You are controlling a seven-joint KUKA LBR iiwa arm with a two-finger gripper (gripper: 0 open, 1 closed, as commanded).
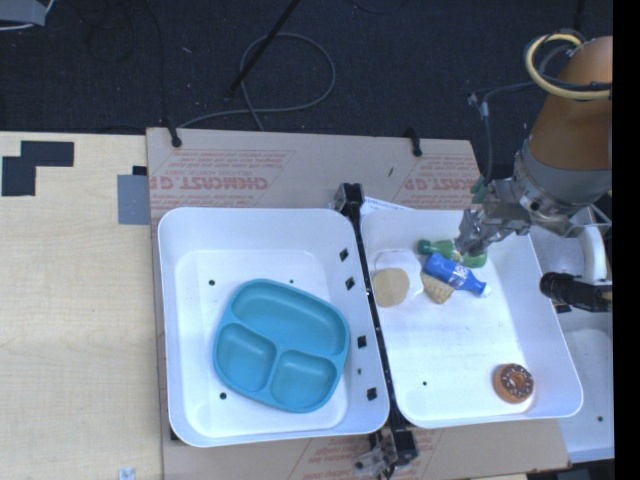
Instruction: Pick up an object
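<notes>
A donut lies nearest; farther back, the gripper, grip state unclear, hovers just above-right of a blue bottle lying slantwise.

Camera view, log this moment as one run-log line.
gripper: above green item and blue bottle, right bin | grasp: unconfirmed | donut: near corner | blue tray: left bin
</notes>
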